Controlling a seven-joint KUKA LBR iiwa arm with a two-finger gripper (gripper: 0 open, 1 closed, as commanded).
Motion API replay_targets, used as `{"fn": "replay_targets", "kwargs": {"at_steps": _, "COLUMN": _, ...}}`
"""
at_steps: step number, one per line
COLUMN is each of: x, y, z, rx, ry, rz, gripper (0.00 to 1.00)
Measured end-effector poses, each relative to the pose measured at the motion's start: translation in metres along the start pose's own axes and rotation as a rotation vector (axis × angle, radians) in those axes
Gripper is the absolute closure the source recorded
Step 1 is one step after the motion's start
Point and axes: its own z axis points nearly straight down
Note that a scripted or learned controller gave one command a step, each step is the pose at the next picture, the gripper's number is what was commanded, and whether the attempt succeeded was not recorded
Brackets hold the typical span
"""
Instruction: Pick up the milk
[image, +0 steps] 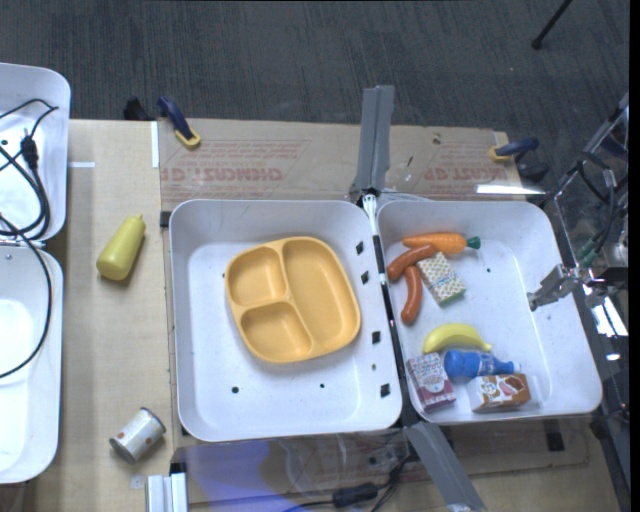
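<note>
End effector (548, 290), grip state unclear, sits apart from the white-and-red milk carton (430, 382).

At the right edge of the camera view, little of the robot arm (605, 200) can be made out: dark, thin struts and tube-like parts crossing one another, with a pale grey or translucent panel between them that catches the light. A few thin cables run along these parts, one of them greenish, another dark. Lower down, a small metallic grey piece (552, 288) with an angular, pointed outline juts leftward from the structure; it looks like bare metal with a dull sheen. Just beside it sits a whitish block with a reddish spot. Finer details such as screws or markings are too small and blurred to tell.
</note>
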Motion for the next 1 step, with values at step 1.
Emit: {"fn": "replay_targets", "kwargs": {"at_steps": 1, "x": 0.0204, "y": -0.0128, "z": -0.151, "rx": -0.003, "ry": -0.002, "rz": -0.073, "gripper": 0.0}}
